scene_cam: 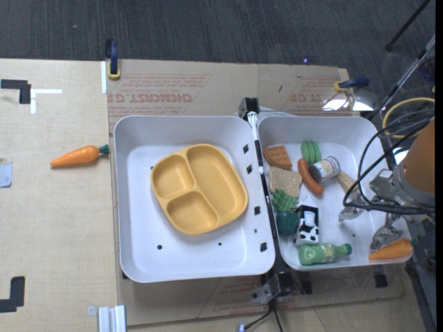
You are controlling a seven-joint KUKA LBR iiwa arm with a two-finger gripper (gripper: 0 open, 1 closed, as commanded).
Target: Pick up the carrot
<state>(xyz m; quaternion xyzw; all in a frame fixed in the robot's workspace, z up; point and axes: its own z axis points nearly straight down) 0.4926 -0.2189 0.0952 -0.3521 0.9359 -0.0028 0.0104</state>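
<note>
While my hand hangs spread and unladen over the right bin, carrot beneath awaits grasping; lift pending.

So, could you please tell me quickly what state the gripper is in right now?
Gripper: jaws open, holding nothing, low at the right bin's right edge, one jaw just above the carrot lying there.

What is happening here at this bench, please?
A robot arm reaches in from the right over the right bin, which holds toy food. Its gripper sits low by the bin's near right corner, right at an orange carrot. Whether it grips the carrot is unclear. The left bin holds a yellow divided plate. Another carrot lies on the bench, left of both bins.
</note>
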